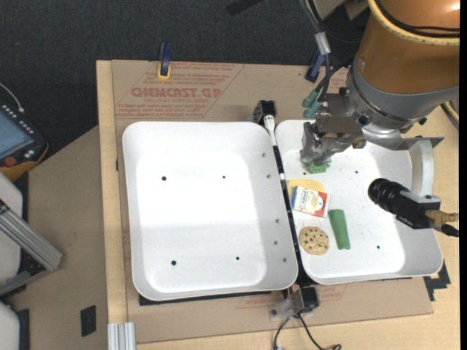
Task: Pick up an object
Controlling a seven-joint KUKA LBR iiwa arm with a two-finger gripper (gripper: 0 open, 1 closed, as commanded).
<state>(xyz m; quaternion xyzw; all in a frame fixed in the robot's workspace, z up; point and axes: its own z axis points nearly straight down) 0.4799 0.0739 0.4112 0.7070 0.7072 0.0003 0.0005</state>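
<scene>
My gripper (318, 155) hangs low over the far left part of the right bin (408, 265). A small green item (318, 169) peeks out directly beneath its tip; whether it is gripped cannot be seen. In front of it lies a yellow and white box (309, 197). Further forward, a green block (338, 229) lies lengthwise, and a round speckled cookie (313, 240) sits to its left near the bin's front left corner.
The left bin (146, 166) sits beside the right one, their rims meeting along a black divider (281, 177). A black cylinder on a white bracket (398, 199) juts over the right bin's right side. Brown cardboard (182, 90) lies under both bins.
</scene>
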